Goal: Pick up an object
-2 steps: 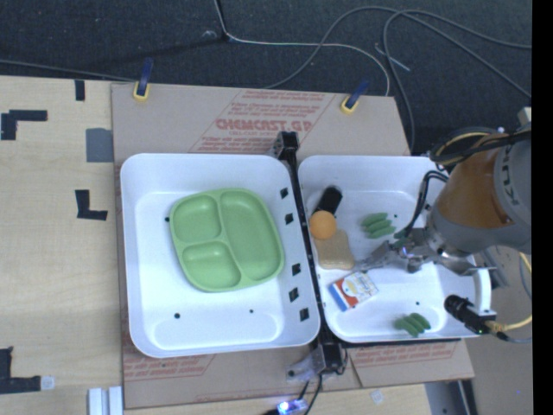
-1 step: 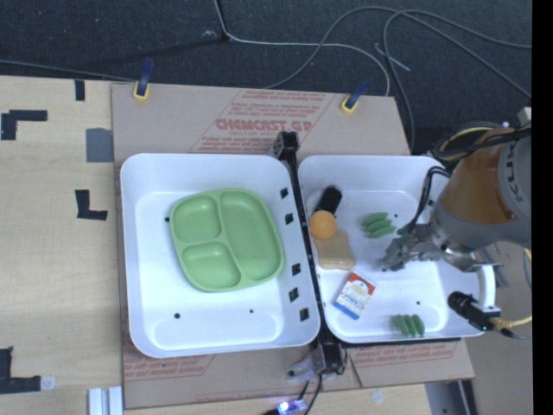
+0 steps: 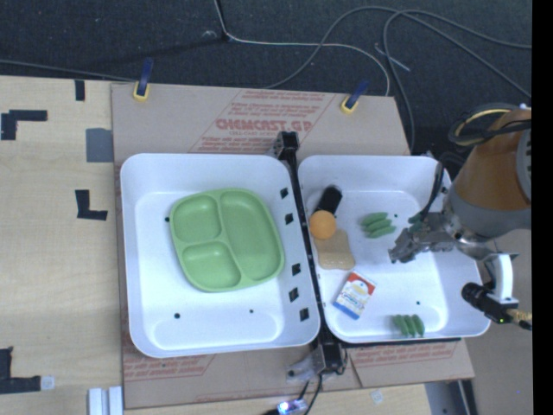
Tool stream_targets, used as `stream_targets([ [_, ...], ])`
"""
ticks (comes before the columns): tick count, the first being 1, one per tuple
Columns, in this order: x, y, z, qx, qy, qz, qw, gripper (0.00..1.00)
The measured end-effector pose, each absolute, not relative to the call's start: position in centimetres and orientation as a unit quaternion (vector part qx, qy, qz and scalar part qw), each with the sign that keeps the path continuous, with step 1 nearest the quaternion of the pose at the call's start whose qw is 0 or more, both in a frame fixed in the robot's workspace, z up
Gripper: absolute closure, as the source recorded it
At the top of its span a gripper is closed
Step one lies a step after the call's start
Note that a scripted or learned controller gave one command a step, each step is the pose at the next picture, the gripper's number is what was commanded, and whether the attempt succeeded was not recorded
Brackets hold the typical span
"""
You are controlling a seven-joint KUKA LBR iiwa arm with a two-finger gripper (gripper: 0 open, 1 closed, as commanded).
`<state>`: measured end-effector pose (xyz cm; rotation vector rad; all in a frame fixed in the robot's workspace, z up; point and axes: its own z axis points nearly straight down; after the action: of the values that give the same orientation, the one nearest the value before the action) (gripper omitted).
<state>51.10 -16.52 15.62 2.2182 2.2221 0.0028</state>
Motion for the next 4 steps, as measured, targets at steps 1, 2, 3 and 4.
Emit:
stream_targets([
  [1,51.1,-15.6,20.3,0.706,0.708,0.0012,0.002,1.0],
  [2,51.4,-16.2,26.5,0.707,0.708,0.0011,0.003,1.0],
  [3,51.4,-16.2,26.4,0.707,0.707,-0.0003,0.0,1.0],
  [4,52.7,-10.3,25.2,0.705,0.709,-0.0001,-0.001,1.0],
])
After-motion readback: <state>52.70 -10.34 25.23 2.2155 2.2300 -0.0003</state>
